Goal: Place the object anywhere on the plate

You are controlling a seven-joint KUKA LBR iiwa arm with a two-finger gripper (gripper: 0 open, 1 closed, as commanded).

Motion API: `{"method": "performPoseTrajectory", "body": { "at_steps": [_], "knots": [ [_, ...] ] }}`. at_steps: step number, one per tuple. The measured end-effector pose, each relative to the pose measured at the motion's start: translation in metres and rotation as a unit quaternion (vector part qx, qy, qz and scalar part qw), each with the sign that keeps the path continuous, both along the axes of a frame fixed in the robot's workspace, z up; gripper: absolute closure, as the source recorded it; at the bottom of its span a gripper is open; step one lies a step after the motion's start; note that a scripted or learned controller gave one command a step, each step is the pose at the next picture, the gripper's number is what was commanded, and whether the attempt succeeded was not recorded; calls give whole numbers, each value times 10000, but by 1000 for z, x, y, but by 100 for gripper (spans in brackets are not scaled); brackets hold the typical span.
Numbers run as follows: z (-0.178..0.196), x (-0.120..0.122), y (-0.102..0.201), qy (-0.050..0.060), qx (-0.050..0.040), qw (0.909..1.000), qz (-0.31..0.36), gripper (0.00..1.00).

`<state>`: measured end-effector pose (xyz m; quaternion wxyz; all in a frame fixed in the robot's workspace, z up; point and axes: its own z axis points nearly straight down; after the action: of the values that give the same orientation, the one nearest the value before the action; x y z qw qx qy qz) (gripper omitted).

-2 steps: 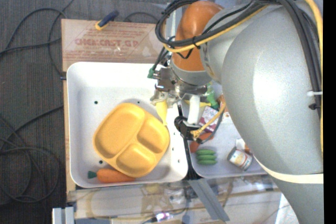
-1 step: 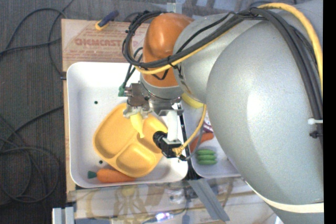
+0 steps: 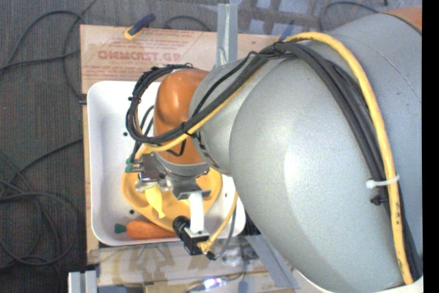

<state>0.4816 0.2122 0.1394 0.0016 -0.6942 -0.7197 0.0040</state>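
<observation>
So the arm (image 3: 315,154) takes up most of the shot, reaching in from the right, and its wrist with the orange band (image 3: 175,101) hangs right over the left white bin (image 3: 103,147). The claw (image 3: 168,190) sits low over a yellow plate (image 3: 134,192), but we honestly cannot tell how it stands, since the wrist body and cables hide the tips.

We're guessing the object to place is the carrot (image 3: 147,230), lying on the bin floor at the plate's near edge, touching or slightly overlapping the rim, green end pointing left. There's also something pale yellow (image 3: 156,202) on the plate just under the claw, maybe a banana, too covered to be sure.

If the carrot is the target, we'd say the step in hand is the pick. Doing it well means coming down over the middle of the carrot, squeezing across its narrow width, then lifting it clear of the rim before shifting toward the plate's centre and letting go low so it doesn't roll off.

Surface-wise, the bin rests on a brown cardboard sheet with red printing (image 3: 130,55) on the counter, and a small yellow-and-blue item (image 3: 139,25) sits at its far edge. Around that it's dark grey carpet (image 3: 41,24) with loose black cables (image 3: 62,72).
</observation>
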Motion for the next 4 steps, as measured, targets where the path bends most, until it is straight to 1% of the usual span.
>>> {"method": "performPoseTrajectory", "body": {
  "at_steps": [1,2,3,4],
  "knots": [
    [103,2,-46,-18,-18,9950,-994,100],
    [63,1,21,-7,-4,9999,163,100],
    [97,68,-14,-28,-13,9999,-108,100],
    [134,142,1,-28,-18,9968,-795,100]
  ]
}}
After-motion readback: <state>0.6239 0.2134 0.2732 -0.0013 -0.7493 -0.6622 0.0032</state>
